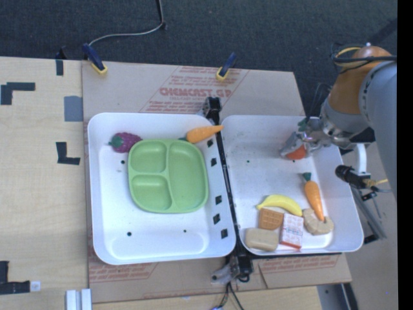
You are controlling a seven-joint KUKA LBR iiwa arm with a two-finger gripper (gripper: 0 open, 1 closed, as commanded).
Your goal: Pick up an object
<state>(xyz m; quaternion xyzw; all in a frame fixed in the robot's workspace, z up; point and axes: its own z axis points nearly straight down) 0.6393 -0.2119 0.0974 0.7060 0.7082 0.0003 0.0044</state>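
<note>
Two white bins sit side by side on the desk. The gripper (293,148) is low near the right bin's (258,173) far right corner, clamped on a small red-orange object (297,153) seen between its fingers. A carrot (314,199) and banana (281,203) lie toward that bin's near edge.

dark carpet (226,11), wooden bench (32,192), cardboard sheet (148,89)

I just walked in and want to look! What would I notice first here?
Probably the big green divided plate in the left bin. Next, the pile of toy food in the right bin's near corner: a banana, a carrot and bread. The robot's hand sits over something orange-red.
</note>
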